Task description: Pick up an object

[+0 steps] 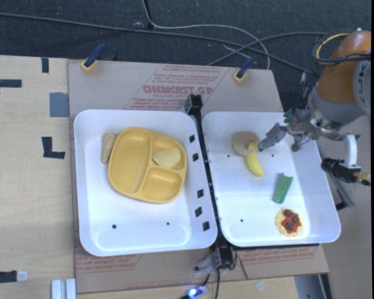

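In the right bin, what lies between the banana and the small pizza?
The camera view shows a green piece lying between the banana and the small pizza, on the right bin floor.

Yellow banana (255, 162) lying flat, right bin (311, 185), touching tan round piece (242, 142).

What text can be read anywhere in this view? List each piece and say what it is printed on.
"CHEMCAST GP": red print on the brown cardboard sheet under the two white bins, readable though soft; the last letters are uncertain.
Smaller red lines above and below that word on the same sheet: too blurred to read.
Black marks on the wooden bench at the left: plain shapes, not letters.
No legible text on the yellow divided plate.
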You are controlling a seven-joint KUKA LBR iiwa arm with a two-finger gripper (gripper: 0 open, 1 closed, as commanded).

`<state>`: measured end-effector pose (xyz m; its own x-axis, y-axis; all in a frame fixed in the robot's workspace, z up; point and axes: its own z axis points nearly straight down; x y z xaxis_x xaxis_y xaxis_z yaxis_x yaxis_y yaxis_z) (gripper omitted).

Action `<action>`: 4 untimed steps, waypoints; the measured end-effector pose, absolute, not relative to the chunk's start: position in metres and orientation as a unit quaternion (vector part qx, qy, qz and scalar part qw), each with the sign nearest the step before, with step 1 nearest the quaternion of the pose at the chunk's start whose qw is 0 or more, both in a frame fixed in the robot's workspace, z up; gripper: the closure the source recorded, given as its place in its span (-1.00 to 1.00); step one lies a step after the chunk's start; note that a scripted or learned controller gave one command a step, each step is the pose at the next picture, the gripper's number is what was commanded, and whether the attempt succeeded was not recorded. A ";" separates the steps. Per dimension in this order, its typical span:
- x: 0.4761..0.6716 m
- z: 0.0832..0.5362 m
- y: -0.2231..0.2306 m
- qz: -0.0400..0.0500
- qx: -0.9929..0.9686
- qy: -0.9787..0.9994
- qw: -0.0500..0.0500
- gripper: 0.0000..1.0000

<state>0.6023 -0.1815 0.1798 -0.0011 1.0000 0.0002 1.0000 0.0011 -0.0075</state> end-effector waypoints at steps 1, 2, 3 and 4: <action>0.606 0.135 -0.181 0.002 -0.707 -0.708 0.002 -1.00; 0.606 0.082 -0.181 0.002 -0.706 -0.708 0.000 -1.00; 0.607 0.096 -0.181 0.000 -0.706 -0.708 -0.002 1.00; 0.609 0.139 -0.186 -0.001 -0.707 -0.707 -0.001 1.00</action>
